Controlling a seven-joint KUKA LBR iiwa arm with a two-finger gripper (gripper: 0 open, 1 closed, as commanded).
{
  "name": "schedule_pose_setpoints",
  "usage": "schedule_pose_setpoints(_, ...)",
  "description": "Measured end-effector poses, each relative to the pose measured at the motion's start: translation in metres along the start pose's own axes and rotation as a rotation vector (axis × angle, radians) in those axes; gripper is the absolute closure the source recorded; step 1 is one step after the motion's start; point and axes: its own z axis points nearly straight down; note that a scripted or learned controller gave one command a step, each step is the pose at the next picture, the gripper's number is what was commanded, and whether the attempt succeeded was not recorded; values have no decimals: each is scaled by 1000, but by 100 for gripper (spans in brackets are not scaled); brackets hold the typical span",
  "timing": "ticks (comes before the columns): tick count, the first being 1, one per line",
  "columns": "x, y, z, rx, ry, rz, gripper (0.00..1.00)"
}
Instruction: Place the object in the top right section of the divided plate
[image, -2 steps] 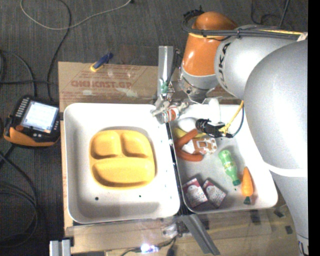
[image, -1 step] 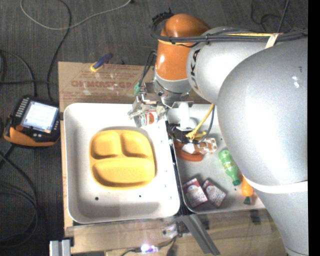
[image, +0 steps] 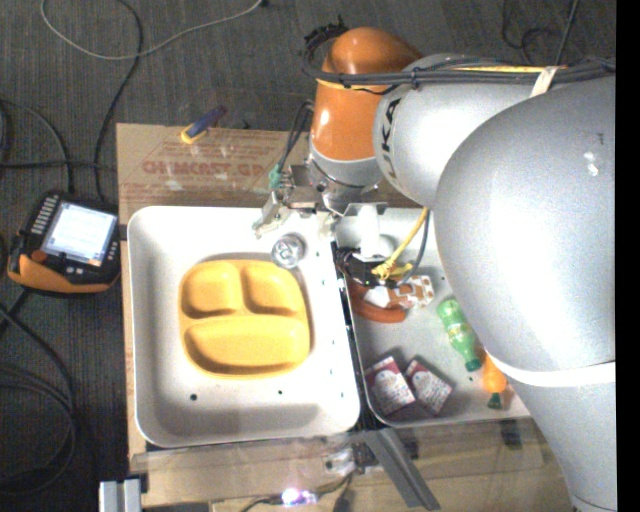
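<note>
Judging by where the gripper (image: 285, 215) hangs, over the far edge of the left bin (image: 160, 400), the thing to be placed is the small silvery round piece (image: 288, 250) just below it (shiny, seen from the top, and too small to name with confidence). It sits at the far rim of the yellow divided plate (image: 200, 345), right beside the top right section (image: 272, 288), and whether it rests on the bin floor or hangs from the gripper I cannot tell. Nor can I tell whether the claw is apart or closed, since the wrist hides that. If the piece is metal, as its gleam suggests, it should be stiff, fairly light, and slick, so a grasp across its round sides would be likely to slip unless it is centred. The plate lies in the middle of the left bin with its three wells showing bare yellow: two small ones on the far side, one long one on the near side. The right bin (image: 440, 418) holds a brownish dish-like item (image: 385, 305) near the arm, a green bottle (image: 458, 333), a small orange thing (image: 492, 378), and two dark red packets (image: 408, 385) lying side by side at its near end.
</note>
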Motion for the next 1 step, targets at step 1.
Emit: schedule_pose_setpoints(1, 38, -79, 69, -1, 1, 140, 0)
